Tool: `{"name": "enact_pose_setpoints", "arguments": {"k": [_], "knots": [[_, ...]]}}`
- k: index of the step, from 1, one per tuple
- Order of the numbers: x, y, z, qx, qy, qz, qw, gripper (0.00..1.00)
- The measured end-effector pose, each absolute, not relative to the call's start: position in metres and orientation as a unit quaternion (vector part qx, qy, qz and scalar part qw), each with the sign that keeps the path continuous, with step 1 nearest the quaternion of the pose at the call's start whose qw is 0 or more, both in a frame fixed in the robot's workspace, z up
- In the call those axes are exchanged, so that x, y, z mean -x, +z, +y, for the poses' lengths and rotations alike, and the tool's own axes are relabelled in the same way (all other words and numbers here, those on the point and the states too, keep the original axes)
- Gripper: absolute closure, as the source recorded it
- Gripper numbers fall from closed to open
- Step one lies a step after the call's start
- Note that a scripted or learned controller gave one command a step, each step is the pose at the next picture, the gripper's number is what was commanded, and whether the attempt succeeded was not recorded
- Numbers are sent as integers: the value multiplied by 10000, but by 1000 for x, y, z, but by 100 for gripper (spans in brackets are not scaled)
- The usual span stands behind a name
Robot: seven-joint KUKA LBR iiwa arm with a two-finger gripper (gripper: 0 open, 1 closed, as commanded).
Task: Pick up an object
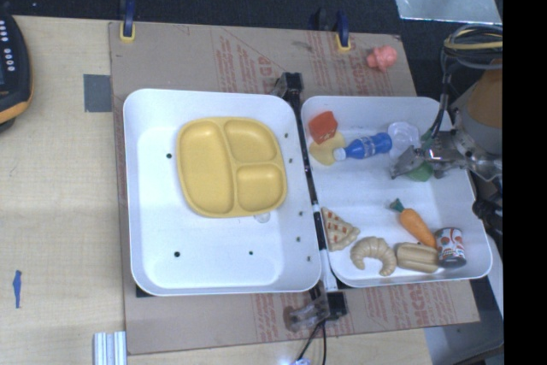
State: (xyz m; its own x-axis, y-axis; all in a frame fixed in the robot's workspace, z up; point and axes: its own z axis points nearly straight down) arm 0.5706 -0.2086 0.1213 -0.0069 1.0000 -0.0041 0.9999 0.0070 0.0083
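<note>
Gripper (416,164) sits low in the right bin (376,108), at its right side, over a small green item (420,173). Whether the fingers are apart or together cannot be told. Nearest candidates: the green item beneath, and a clear bottle (372,145) with a blue label just to the left. The bottle is judged light, rigid and slippery; grip across its middle. A carrot (415,225) lies nearby.

arm (484,111): enters at three o'clock; grey, orange band above the wrist
wrist: angled down toward nine o'clock
gripper (416,166): low at the frame's three o'clock side; metal fingers point toward nine o'clock
</note>
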Motion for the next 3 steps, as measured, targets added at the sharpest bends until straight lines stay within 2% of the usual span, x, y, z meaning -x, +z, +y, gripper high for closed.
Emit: {"name": "enact_pose_setpoints", "arguments": {"k": [1, 2, 3], "knots": [[-517, 90, -176, -7059, -23, 7083, -50, 0], [-587, 93, -213, -7048, 4, 7094, 27, 0], [-584, 103, -212, -7034, -13, 7108, -7, 100]]}}
